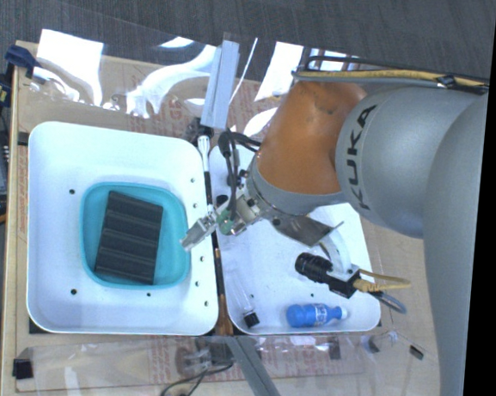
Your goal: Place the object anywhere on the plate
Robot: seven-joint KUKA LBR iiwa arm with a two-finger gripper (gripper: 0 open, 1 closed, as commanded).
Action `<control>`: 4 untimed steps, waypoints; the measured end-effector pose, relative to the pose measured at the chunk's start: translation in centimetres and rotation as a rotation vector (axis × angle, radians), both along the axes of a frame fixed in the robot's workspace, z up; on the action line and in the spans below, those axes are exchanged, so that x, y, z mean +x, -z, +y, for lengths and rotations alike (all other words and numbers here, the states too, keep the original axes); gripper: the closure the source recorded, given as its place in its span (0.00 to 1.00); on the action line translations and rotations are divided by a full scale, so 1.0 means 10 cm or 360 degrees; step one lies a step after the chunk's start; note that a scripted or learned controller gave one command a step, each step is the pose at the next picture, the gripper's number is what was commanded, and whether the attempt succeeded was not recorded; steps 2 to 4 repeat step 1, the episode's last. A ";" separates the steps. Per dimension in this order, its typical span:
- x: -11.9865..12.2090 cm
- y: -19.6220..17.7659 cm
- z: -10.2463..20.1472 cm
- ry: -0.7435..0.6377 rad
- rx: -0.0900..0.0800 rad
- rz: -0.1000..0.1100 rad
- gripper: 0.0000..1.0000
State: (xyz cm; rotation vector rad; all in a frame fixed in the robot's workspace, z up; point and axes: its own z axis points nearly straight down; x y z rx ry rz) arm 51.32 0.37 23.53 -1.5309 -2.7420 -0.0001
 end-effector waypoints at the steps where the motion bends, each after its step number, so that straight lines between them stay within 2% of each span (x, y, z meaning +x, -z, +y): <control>1: 0.03 0.09 0.26 0.0078 -0.0001 0.0006 0.00; 4: 0.03 0.09 0.26 0.0078 -0.0001 0.0006 0.00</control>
